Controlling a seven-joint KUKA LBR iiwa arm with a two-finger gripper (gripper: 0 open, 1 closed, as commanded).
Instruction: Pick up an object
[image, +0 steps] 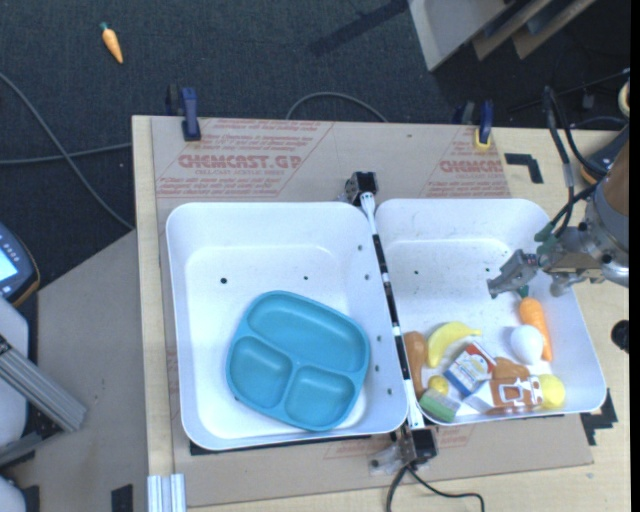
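Observation:
My gripper (528, 283) reaches in from the right over the right bin (450, 235), its fingers spread open with nothing between them. Just below it lies an orange carrot (535, 317), with a white egg (526, 343) beside that. A heap of toy food fills the bin's near side: a yellow banana (452, 338), an orange sausage (414, 352), a small printed box (466, 372), a green piece (438, 405) and a yellow piece (549, 390).
A blue divided plate (297, 360) lies in the left bin (200, 250). A black clip (361, 185) sits where the two bins meet at the back. Cables run behind the bench and along the right side.

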